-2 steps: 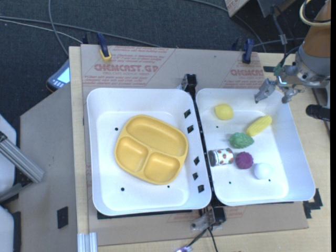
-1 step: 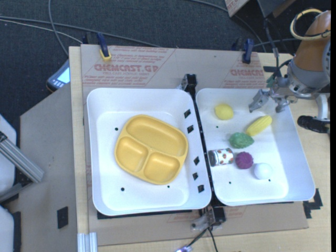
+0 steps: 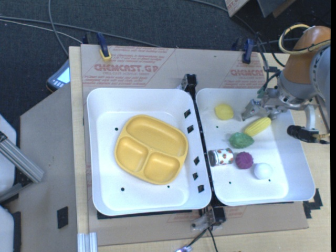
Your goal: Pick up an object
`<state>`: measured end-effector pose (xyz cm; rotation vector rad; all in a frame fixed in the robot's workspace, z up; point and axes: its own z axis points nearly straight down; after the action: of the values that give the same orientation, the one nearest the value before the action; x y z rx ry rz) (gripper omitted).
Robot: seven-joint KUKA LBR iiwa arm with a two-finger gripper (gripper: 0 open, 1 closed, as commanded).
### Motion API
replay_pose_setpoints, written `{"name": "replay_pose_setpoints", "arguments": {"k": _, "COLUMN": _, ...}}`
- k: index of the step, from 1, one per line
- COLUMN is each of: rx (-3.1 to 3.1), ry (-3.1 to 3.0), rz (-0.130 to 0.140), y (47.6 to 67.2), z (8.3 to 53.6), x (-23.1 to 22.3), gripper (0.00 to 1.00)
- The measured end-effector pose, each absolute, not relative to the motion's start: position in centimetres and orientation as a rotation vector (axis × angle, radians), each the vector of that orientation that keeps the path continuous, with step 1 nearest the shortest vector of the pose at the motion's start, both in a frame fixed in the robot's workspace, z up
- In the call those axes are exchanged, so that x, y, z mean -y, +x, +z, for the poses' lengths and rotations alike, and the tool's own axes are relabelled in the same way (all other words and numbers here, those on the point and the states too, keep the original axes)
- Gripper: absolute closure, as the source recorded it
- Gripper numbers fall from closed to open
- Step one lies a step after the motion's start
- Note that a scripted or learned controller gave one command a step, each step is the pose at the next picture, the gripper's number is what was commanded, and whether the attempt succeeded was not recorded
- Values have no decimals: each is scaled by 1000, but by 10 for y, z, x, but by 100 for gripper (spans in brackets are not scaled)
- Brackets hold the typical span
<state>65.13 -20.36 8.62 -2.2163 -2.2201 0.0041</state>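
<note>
Bench of board, two blue clamps at its far edge, two shallow white bins side by side on it. Landmark for all places: the corn cob, a yellow toy lying tilted in the right bin.

Left bin, well to the left of the cob: one yellow divided plate, three compartments, lying flat near the middle.

Right bin contents around the cob:
- yellow ball-like piece, up and left of the cob, apart from it
- green lumpy piece, just below-left of the cob, near or touching it; cannot tell which
- small can on its side, further below-left, by the bin's left wall
- purple piece, below the cob, just right of the can
- white ball, lowest, right of the purple piece

Dark cables trail over the floor beyond the bench.

Arm reaches in from the right, orange band high above the cob. Gripper sits just above-left of the cob's upper end, low over the right bin. Finger spread cannot be made out; nothing visibly held between them. Cob lies right beside the gripper tip, contact uncertain. Yellow ball is the next nearest piece.
</note>
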Motion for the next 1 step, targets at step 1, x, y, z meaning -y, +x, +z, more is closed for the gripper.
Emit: {"name": "replay_pose_setpoints", "arguments": {"k": 1, "rx": 2225, "ry": -2220, "rz": -2, "y": 653, "z": 102, "x": 204, "gripper": 100}}
